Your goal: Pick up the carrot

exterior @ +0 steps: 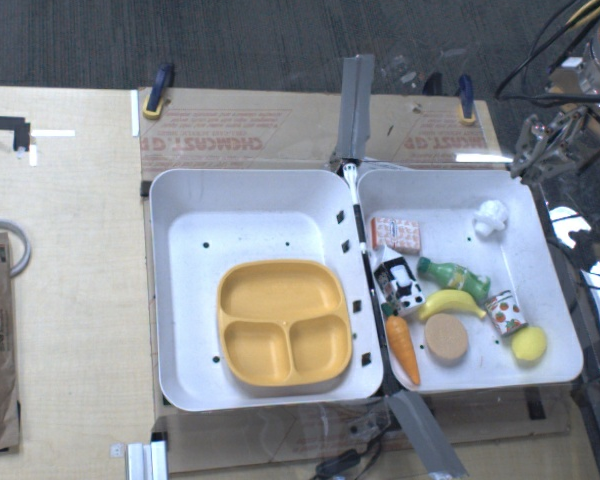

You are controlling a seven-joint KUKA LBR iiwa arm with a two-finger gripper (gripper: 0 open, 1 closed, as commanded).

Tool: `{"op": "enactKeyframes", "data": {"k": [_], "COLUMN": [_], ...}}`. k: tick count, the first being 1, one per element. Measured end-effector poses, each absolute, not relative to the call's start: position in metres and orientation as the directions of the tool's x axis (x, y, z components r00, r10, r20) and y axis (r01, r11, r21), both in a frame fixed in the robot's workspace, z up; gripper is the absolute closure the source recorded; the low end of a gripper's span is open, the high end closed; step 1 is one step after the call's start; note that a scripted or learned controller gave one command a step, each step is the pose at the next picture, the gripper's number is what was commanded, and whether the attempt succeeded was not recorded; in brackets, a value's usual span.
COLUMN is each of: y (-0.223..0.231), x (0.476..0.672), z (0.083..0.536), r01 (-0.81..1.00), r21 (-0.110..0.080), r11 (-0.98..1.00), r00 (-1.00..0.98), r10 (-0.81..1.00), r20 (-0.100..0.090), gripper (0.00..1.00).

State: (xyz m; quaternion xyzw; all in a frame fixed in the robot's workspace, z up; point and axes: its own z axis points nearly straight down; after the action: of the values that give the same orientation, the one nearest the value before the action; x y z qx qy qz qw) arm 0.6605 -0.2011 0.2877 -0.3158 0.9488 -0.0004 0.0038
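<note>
**Carrot lying in the right bin**

The carrot (402,349) is lying along the left wall of the right bin (555,268), tip pointing toward the near edge, just beside a tan disc (446,339) and below a banana (453,304). A yellow divided plate (282,336) is sitting in the left bin (180,268).

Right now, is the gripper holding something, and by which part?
Nothing is held. The gripper is above the right bin's far corner, away from every item. The tapered orange carrot lies untouched by that bin's left wall.
</note>
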Motion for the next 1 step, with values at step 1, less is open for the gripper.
{"op": "enactKeyframes", "data": {"k": [1], "y": [-0.2088], "x": [0.6601], "z": [0.274], "r01": [-0.819], "r21": [-0.002], "r11": [0.573], "r00": [-0.573], "r10": [-0.819], "r20": [-0.005], "gripper": [1.0]}}
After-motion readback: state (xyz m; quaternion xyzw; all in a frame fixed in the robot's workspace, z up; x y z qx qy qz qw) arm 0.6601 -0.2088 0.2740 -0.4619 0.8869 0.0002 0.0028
